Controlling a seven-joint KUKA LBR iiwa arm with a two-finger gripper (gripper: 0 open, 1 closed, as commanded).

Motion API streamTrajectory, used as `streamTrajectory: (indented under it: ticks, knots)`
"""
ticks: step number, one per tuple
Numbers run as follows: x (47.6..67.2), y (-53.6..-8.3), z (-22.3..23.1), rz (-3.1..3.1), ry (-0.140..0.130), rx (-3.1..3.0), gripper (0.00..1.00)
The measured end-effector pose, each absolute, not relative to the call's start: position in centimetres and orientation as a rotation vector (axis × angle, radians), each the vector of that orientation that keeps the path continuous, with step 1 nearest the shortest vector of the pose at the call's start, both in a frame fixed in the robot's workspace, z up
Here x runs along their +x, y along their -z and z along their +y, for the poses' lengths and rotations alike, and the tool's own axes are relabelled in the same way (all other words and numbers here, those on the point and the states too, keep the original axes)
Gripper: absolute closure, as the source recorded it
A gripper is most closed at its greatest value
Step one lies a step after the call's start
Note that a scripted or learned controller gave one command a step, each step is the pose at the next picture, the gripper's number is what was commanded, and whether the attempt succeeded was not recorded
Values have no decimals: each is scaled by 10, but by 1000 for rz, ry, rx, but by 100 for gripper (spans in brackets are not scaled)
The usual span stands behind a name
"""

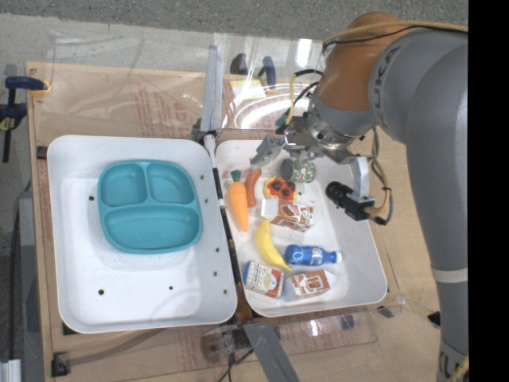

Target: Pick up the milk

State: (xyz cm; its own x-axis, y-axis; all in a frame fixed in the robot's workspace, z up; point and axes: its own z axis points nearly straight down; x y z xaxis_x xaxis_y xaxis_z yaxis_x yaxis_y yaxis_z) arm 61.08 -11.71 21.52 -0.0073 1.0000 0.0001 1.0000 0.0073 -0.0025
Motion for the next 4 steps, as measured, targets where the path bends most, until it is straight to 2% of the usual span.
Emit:
streamTrajectory:
  ticks: [1, 2, 3, 4]
  knots:
    - [598, -88, -185, -2201, -2, -2242, 0]
    - [599, -100, -187, -2207, -4, -2241, 100]
    - [599, -100, -187, -2208, -5, -2241, 0]
    - [549, -119, -232, -2378, -1, -2052, 0]
